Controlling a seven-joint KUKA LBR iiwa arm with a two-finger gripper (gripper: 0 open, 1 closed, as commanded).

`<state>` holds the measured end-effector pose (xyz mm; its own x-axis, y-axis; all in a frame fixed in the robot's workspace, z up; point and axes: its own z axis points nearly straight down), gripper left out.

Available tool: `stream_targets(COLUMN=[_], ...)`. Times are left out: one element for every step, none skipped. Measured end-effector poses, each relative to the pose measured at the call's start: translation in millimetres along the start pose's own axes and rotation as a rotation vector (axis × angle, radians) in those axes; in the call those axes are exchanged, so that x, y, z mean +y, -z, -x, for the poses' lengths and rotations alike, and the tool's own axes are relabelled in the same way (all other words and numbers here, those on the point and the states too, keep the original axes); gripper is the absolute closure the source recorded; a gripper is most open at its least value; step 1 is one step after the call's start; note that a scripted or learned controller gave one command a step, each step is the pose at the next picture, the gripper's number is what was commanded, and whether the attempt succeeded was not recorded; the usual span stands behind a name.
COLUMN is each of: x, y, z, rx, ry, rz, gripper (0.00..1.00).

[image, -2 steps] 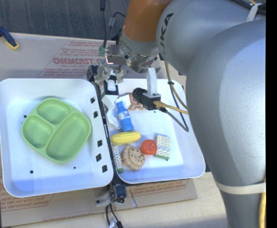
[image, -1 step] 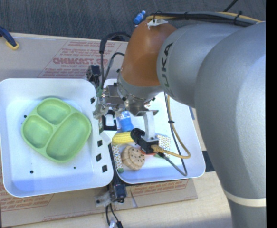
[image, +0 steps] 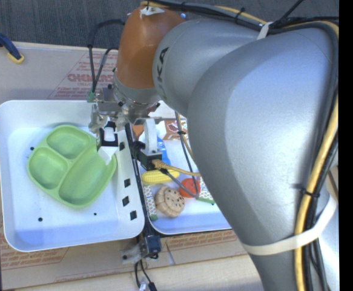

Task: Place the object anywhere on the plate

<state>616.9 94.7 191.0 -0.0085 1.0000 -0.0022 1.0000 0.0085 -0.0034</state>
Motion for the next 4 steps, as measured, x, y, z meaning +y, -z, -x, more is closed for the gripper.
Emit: stream_targets(x=[0.2,0.3,39.9,39.8], y=[0.3,10.3,-98.0,58.8], z=[0.1,-0.3,-42.5,2.7], rx=[0.000,0.000,0.003,0.002], ry=[0.000,0.004,-0.001,-0.002], rz=[0.001,0.000,0.000,0.005], gripper=[0.00,1.00,1.00,1.00])
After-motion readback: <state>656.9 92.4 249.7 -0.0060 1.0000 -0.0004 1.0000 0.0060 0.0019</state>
